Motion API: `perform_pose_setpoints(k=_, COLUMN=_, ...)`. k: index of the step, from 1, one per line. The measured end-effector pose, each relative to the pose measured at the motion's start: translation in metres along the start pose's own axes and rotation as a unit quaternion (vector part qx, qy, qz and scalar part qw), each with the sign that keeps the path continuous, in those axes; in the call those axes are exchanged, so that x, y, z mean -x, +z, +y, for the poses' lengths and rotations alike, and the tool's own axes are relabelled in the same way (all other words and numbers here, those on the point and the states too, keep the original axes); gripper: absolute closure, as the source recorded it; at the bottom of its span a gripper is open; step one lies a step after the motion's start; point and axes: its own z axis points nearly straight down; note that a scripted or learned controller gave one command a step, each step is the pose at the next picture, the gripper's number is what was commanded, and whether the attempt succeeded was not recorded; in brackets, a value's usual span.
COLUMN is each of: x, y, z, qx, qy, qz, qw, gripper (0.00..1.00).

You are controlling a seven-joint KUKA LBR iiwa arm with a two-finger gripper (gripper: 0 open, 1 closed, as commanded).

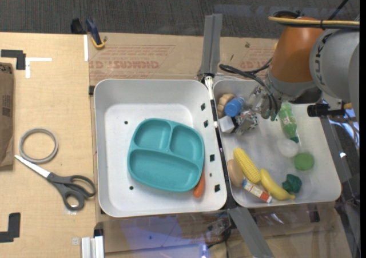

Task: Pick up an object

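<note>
Down in the right bin point(320, 191), top-left corner: a blue object point(233, 108) tucked against a tan piece point(227, 100) by the wall. Just right of those, the gripper point(249, 119), low over the bin floor, almost touching the blue object; fingers lost in dark clutter, so impossible to tell how wide or whether anything is caught. Further along the same bin: corn cob point(247, 164), banana point(273, 185), red-and-white tube point(256, 190), green ball point(304, 161), green bottle point(289, 125), dark green block point(293, 182). Over in the left bin point(114, 137): teal divided plate point(166, 155), carrot point(198, 187) at its lower right edge. Out on the bench: scissors point(60, 182) and tape ring point(38, 145).
</note>
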Motion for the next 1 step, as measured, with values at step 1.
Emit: perform_pose_setpoints(k=1, x=-0.0217, y=0.0004, z=-0.0059, qx=0.0, qy=0.133, qz=0.001, qw=0.9911, gripper=0.0)
